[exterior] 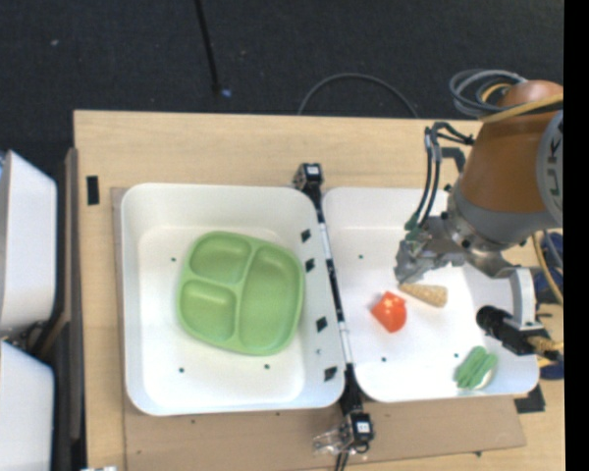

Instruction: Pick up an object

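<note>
In the right bin [373, 219] lie a small red object [390, 312], a tan wedge-shaped piece [426, 293] and a green object [475, 368] near the front right corner. My gripper [409, 265] hangs low over the right bin, just above the left end of the tan piece and up-right of the red object. Nothing shows between its fingers.
The left bin [147, 253] holds a green divided plate [241, 291]. A black-clipped divider [326, 283] runs between the two bins. The wooden bench edge [226, 126] frames both bins; cables lie on the dark floor behind.
</note>
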Controlling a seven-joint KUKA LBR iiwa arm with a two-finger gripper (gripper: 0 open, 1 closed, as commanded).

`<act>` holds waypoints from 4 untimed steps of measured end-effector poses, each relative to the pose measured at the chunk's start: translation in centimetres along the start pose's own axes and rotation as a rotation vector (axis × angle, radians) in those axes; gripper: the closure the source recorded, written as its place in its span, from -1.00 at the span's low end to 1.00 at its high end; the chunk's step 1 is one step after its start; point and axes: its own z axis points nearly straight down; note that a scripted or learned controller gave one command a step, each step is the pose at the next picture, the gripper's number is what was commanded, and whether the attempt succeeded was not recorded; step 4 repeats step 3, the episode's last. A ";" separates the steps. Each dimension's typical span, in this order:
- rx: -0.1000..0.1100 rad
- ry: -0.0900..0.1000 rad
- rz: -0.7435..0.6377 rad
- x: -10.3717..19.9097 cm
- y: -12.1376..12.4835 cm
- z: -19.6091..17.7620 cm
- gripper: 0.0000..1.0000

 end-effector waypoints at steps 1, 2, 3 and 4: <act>-0.001 -0.001 0.000 4.7 3.2 0.3 1.00; -0.001 0.000 -0.001 9.3 4.7 -0.5 1.00; -0.002 -0.002 0.000 15.0 7.2 -0.1 1.00; -0.002 -0.002 0.000 15.0 7.2 -0.1 1.00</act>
